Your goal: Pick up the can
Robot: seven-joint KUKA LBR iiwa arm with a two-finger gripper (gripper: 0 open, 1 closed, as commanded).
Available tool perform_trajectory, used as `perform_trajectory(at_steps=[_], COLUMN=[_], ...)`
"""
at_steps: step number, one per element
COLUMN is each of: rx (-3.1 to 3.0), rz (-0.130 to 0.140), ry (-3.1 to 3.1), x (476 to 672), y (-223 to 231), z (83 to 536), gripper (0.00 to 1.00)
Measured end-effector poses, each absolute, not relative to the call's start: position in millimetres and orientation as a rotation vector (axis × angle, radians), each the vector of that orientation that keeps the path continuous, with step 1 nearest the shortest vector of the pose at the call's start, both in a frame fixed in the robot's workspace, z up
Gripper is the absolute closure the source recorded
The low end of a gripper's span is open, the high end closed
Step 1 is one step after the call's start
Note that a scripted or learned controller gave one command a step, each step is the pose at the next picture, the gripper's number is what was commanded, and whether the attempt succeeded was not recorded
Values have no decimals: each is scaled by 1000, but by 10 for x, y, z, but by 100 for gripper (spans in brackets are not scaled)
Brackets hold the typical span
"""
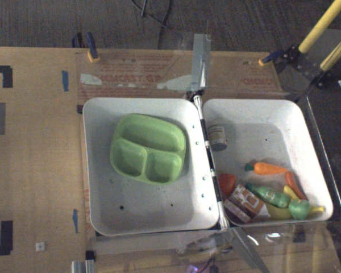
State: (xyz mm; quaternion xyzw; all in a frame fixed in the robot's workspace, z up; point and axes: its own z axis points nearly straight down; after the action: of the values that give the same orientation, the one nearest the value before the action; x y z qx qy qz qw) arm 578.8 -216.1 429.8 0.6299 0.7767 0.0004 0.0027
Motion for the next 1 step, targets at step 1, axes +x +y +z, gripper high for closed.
perform_trajectory(at_steps=[1], rx=[2213], rz=[0], ry=[2228], x=[6202], y=[-2211], z=[2555], gripper=[100])
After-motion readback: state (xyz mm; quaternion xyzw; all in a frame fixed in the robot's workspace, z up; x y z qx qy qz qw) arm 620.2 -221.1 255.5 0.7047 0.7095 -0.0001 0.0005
